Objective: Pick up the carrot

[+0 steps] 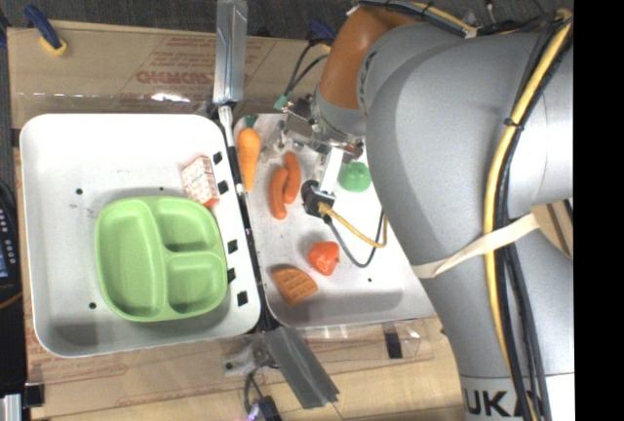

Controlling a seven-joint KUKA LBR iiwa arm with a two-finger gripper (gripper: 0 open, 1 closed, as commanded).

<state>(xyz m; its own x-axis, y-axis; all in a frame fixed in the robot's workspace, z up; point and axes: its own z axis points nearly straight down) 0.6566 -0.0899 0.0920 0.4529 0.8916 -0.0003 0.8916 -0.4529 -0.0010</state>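
A: Nearest the camera was the grey arm [458, 166], which entered from the right and covered much of the right bin [385, 297]. Where was the gripper [310, 138]?

B: It hung over the far part of the right bin, below the orange band [341, 54]. Whether the jaws were spread or pressed together could not be told; the wrist hid them.

A: And the carrot [249, 156]?

B: It lay to the left of the jaws, close to them, against the bin's left wall with its tip pointing toward the near side. Nothing was visibly pinched.

A: What else lay around the jaws?

B: Two orange-red sausages [284, 185] lay just on the near side of them, a green round item [355, 176] to the right, and a red pepper-like item [324, 257] and a brown bread-like piece [293, 283] farther toward the near side.

A: And the left bin [58, 166]?

B: It held a green divided tray [161, 258] and a small red-and-white packet [199, 179], both well left of the jaws.
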